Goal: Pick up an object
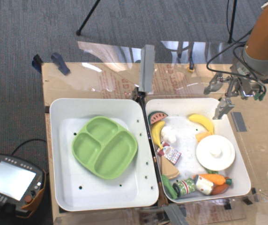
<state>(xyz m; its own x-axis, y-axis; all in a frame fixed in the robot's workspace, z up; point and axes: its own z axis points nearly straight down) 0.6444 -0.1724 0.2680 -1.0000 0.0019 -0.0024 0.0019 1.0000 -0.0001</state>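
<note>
Camera view: gripper [222,110] hangs over right bin's [244,175] back-right corner, nothing between its fingers, spread unclear. Nearest pick is the banana [202,122], just beside. Risk: clutter is tight, so fingers could clip the bin wall or the white lid [215,152].

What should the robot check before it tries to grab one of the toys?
1. Gripper carrying nothing: ok, nothing shows between its fingers.
2. Gripper over the toy bin: ok, it hangs above the right bin's far right corner.
3. Toys to pick from: ok, the right bin holds two bananas, a white lid, a carrot and more.
4. Toy directly under the gripper: not ok, the nearest banana lies to the camera's left of it.
5. Room around the toys: not ok, those along the near edge are crowded and touching.
6. Left bin: ok, the green divided plate lies flat.
</note>
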